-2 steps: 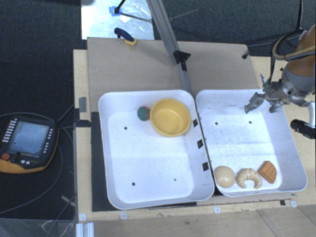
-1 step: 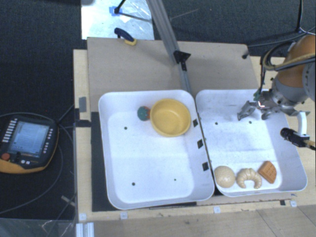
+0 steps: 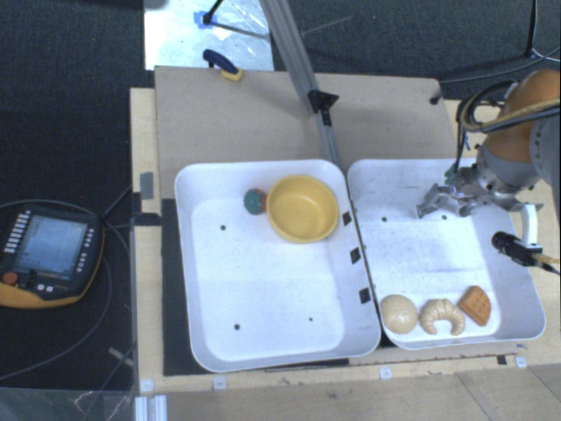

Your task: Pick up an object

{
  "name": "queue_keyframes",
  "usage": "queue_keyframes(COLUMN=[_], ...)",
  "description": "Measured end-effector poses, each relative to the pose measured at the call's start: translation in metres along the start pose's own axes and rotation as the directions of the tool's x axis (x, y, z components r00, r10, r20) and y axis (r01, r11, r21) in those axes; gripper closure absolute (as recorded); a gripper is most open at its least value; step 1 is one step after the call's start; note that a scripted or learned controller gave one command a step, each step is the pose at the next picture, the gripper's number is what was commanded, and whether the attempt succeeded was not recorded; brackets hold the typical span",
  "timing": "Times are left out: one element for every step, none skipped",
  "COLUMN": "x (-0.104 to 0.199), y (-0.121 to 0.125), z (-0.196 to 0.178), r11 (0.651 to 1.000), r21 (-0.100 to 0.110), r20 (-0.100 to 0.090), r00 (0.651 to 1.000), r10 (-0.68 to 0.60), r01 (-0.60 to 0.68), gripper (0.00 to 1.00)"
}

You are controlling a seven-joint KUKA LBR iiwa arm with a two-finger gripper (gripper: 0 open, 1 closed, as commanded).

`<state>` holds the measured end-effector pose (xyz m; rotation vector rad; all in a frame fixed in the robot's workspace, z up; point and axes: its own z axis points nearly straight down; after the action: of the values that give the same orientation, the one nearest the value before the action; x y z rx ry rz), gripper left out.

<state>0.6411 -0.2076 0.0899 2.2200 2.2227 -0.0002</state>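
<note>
My gripper [image 3: 436, 205] hangs over the upper part of the right bin [image 3: 412, 253], its metal fingers pointing left with nothing between them. Along that bin's near edge lie a round bread roll [image 3: 399, 312], a croissant [image 3: 443, 315] and a brown waffle piece [image 3: 476, 304], well below the gripper. In the left bin [image 3: 263, 305], at its far right corner, sits a yellow bowl [image 3: 302, 209] with a small green and red ball [image 3: 254, 201] touching its left side.
A slanted metal pole [image 3: 298, 55] crosses the cardboard behind the bins. A teach pendant [image 3: 46, 254] lies on the floor to the left. Black cable and a white part [image 3: 522, 235] hang from the arm over the right bin's right side.
</note>
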Motion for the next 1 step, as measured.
queue_keyframes(x=[-0.0002], y=[0.0009], z=[-0.0119], r11=[1.0], r21=[-0.003], r20=[0.001], r00=[1.0], r10=[-0.001], r01=[0.001], gripper=[1.0])
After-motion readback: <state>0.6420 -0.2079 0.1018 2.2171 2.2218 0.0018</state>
